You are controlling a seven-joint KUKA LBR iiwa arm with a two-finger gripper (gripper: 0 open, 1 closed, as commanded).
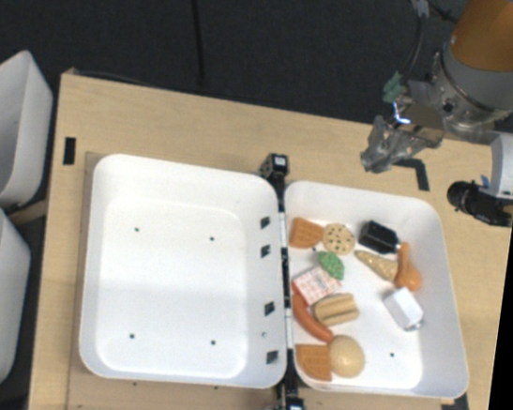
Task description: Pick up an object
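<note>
Currently, in the camera view, the gripper [389,152] hangs above the bench [201,125], outside the right bin [446,273], just past the bin's 12 o'clock rim. Nothing is seen between its tips; whether the jaws are spread or closed cannot be told at this angle.

All candidate objects lie in the right bin, from 5 to 7 o'clock of the gripper. Nearest are the black block [378,235] and the round cookie [337,238], close below the rim. Beside the cookie, at its 9 o'clock, is an orange wedge [304,234]. A carrot [408,267] lies near the 3 o'clock wall with its long axis running roughly 12 to 6 o'clock. The white block [402,308] lies just below it, well clear of the crowded centre.

The centre cluster is dense: a bread roll [336,309] rests against a red sausage [310,317], whose long axis runs from 11 to 5 o'clock. A pale ball [346,356] touches a second orange piece [314,360] near the 6 o'clock rim.

Judgement: the coming move requires travel toward 6 o'clock, then descent. The black block is the shortest reach; the white block offers the most clearance.

The left bin [106,263] lies well apart at 8 o'clock.
</note>
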